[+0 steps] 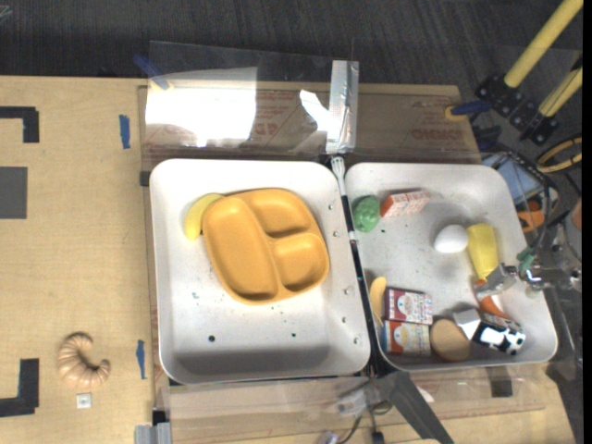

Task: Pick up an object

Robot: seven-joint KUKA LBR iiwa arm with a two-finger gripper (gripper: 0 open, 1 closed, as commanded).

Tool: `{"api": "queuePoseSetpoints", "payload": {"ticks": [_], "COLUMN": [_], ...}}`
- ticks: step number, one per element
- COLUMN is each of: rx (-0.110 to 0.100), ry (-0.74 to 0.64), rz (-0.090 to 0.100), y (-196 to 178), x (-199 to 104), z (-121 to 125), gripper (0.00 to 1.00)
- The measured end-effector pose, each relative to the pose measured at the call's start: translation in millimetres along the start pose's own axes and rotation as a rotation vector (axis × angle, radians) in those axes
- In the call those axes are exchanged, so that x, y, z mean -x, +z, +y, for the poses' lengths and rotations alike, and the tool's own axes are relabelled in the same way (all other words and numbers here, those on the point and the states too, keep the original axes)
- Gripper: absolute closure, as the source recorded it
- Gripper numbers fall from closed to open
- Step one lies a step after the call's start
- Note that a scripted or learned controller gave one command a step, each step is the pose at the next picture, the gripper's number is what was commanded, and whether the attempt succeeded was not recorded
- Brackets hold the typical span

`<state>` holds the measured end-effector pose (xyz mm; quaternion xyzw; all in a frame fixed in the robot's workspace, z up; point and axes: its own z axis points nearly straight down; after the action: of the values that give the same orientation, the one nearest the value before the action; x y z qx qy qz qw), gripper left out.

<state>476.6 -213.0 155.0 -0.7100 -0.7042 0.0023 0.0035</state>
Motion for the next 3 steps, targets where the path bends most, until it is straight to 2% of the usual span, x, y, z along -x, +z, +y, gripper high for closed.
{"api": "queuePoseSetpoints", "payload": {"ticks": [1, 2, 3], "rx": [0.017, -0.002, 0.033], "ry": [-0.008, 0.100, -0.125], "rz": [-0.005, 0.001, -0.006], "y": [-91, 38, 56], "x": [2, -47, -31], "z": [38, 188, 152], "gripper": [0.00, 0.00, 0.00]}}
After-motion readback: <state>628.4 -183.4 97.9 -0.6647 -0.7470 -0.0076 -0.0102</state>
